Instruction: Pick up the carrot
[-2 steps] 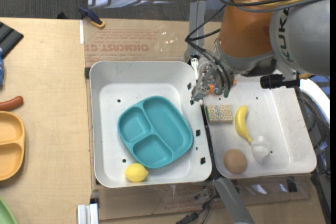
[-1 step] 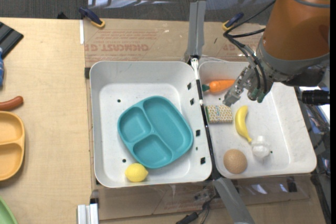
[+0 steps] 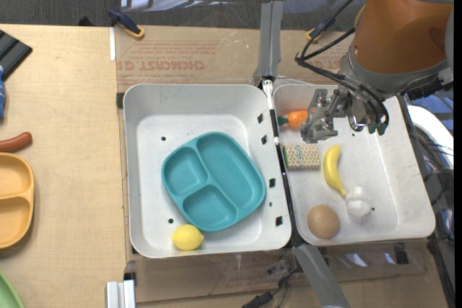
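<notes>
Nearest the camera, at the front edge of the right bin [image 3: 411, 223], a brown egg-shaped object [image 3: 323, 221] is seen, below the end effector [image 3: 318, 128] and well apart from it. A small white item [image 3: 357, 205] is found just beside it, touching the lower tip of a yellow banana [image 3: 333, 169], which lies below and slightly right of the end effector. A patterned rectangular block [image 3: 302, 156] is placed just below the end effector, against the bin's left wall.

The end effector is positioned over the upper left part of the right bin, hanging from the grey arm with its orange band [image 3: 401, 11] above and to the right. Whether its fingers are spread or closed cannot be told from this slant, and nothing can be made out between them.

The carrot [image 3: 296, 118] is seen just to the left of the end effector, near the bin's upper left corner; its orange body is partly hidden by the metal parts, and contact cannot be judged.

Further left, in the left bin [image 3: 144, 155], a teal divided tray [image 3: 213, 180] is laid, with a yellow lemon [image 3: 188, 236] touching its lower edge. Both are well apart from the end effector. On the bench [image 3: 65, 119] at far left, an orange-yellow dish [image 3: 14, 202] and a reddish sausage-shaped item [image 3: 16, 141] are seen.
</notes>
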{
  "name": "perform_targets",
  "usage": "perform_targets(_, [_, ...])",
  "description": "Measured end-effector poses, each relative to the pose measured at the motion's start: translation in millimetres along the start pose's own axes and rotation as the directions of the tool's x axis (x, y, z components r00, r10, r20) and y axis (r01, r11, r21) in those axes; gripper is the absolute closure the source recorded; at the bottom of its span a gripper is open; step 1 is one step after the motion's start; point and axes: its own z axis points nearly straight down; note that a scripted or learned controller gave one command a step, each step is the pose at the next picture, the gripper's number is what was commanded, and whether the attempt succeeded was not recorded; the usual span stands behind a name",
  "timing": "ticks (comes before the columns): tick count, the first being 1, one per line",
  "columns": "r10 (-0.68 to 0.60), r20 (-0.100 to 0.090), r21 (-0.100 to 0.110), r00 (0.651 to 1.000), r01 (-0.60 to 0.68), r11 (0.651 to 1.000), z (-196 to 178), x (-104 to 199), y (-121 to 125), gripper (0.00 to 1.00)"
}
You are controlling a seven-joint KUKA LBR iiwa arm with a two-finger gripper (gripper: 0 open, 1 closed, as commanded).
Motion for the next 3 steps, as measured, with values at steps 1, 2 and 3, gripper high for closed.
perform_targets(1, [-0.309,-0.001,-0.001,0.951,0.309,0.951,34,-9,-12,1.0])
perform_targets(2, [-0.569,0.003,0.0,0.822,0.569,0.822,25,-27,-1,1.0])
perform_targets(3, [-0.845,0.003,-0.001,0.535,0.845,0.535,31,-51,-13,1.0])
